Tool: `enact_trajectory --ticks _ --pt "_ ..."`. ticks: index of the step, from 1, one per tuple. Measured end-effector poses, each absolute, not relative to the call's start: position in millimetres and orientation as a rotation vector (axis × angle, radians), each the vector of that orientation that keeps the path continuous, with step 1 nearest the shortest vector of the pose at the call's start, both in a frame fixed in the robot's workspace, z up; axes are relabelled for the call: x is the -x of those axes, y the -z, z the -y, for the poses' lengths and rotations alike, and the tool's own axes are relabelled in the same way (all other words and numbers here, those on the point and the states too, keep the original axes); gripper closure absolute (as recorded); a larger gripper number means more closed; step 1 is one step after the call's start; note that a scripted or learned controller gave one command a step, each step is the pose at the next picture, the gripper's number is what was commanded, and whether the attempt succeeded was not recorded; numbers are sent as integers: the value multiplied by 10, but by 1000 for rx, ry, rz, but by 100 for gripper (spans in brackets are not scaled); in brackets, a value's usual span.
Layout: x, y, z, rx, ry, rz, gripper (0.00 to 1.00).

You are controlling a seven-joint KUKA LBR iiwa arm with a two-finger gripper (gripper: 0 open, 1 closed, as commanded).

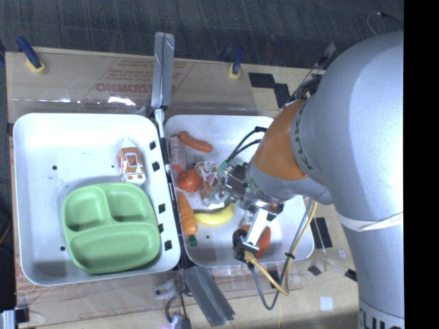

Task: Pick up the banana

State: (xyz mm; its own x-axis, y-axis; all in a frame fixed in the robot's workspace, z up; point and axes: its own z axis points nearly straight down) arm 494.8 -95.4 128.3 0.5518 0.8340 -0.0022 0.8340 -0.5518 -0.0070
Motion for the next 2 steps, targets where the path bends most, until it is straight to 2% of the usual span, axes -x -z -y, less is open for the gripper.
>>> enact_trajectory --ticks 1,2 --pt "-5083 -905 942 2858 -8 1284 0" --pt "-5075 -995 936 2851 -13 1291 100"
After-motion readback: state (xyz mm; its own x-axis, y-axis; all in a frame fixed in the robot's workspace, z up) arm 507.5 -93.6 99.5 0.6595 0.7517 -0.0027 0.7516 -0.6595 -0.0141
